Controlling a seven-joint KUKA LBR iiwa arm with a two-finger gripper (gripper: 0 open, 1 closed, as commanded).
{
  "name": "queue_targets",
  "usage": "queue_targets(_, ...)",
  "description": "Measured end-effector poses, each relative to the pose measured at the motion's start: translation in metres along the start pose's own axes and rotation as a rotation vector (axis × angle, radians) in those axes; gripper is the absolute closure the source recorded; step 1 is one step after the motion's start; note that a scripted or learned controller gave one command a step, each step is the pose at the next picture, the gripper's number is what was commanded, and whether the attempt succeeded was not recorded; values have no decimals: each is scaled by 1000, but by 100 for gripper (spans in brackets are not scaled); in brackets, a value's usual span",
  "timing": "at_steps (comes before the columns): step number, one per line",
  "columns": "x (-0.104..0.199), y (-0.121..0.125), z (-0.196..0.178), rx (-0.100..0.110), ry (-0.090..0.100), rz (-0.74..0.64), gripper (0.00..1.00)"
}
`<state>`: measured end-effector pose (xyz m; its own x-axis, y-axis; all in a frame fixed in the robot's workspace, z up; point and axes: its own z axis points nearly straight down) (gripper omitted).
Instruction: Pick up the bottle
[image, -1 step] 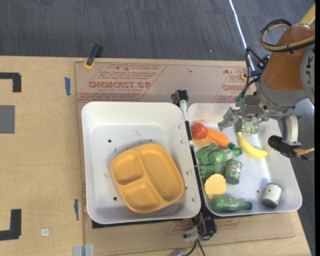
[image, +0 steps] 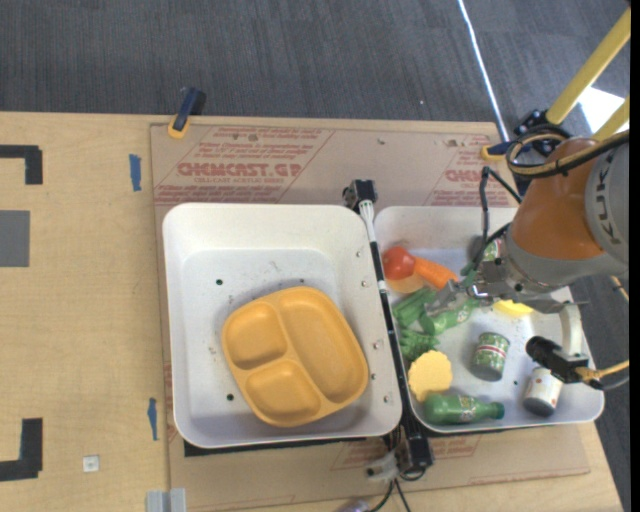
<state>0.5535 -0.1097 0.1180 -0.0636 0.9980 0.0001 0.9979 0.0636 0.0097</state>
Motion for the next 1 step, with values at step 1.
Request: queue_targets(1, 18, -3, 28, -8, -2, 15, 0)
